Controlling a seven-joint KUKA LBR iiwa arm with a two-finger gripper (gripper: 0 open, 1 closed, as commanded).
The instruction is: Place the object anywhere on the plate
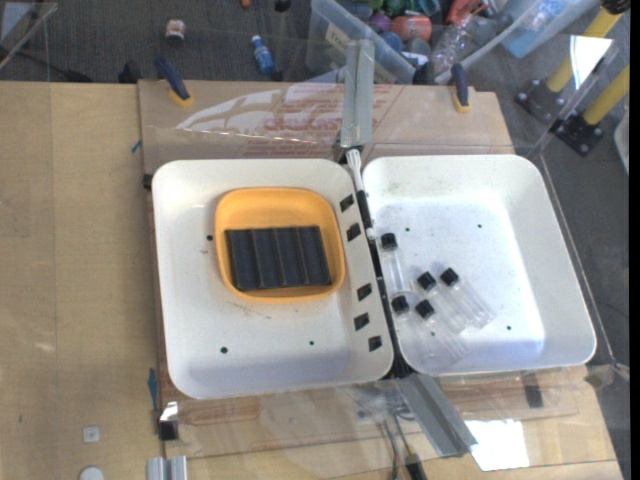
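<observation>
While looking down on the tan wooden bench (70, 268): two white bins, touching along a seam set with black clips (364, 292). Beyond, grey carpet (90, 8) and a clear tub (520, 13) of coloured toys. Sitting in the left bin (185, 353), a yellow plate (275, 203) bearing a dark ribbed block (278, 258), flat and well within the rim. Scattered in the right bin (560, 308), clear vials with black caps (425, 293). Cannot tell how the gripper stands.
</observation>
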